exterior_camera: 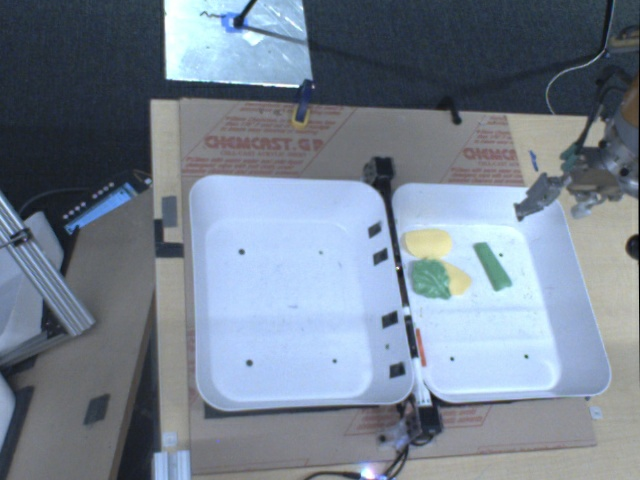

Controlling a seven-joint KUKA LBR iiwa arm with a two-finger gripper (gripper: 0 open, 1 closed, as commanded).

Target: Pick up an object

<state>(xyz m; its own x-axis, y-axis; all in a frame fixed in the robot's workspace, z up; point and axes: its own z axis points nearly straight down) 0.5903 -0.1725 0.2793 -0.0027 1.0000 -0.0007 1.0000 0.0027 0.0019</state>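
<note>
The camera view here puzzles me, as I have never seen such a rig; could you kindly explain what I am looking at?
One camera fixed above a bench looks down at a slant. Two shallow white bins sit side by side: the left bin and the right bin. In the right bin lie a yellow piece, a green leafy piece overlapping another yellow piece, and a green bar. The robot arm's gripper reaches in from the right, above that bin's far corner. Nothing shows between its fingers.
</note>
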